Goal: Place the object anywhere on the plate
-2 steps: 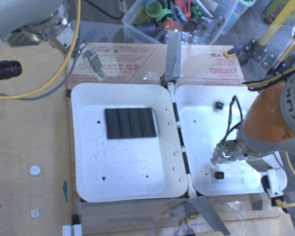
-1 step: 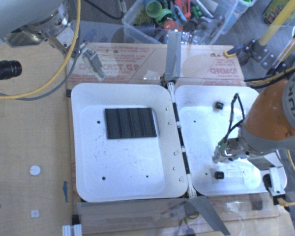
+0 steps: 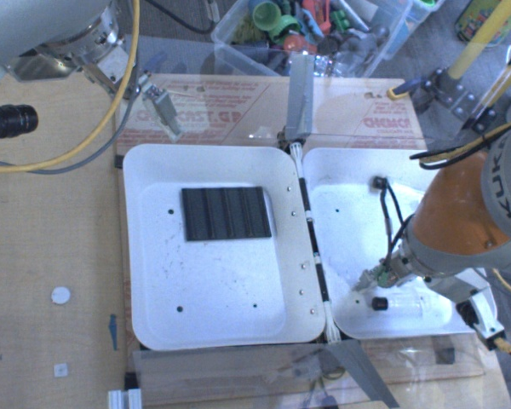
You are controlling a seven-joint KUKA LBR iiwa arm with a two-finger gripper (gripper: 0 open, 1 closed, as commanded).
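White bins (image 3: 153, 313), gripper (image 3: 376, 281) low right

Two bins (image 3: 145, 228) side by side on your desk (image 3: 43, 228).
The plate (image 3: 226, 214) lies in the left bin; the arm (image 3: 460, 220) hangs over the right.

Dark ribbed plate (image 3: 226, 214) flat in left bin (image 3: 145, 254)

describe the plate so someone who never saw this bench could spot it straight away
Start at the two white bins side by side and take the left bin. The plate lies flat on its floor, toward the far edge. It is a dark rectangular slab with ridges running front to back, the one dark block on that white floor, where everything else is small specks and dots.
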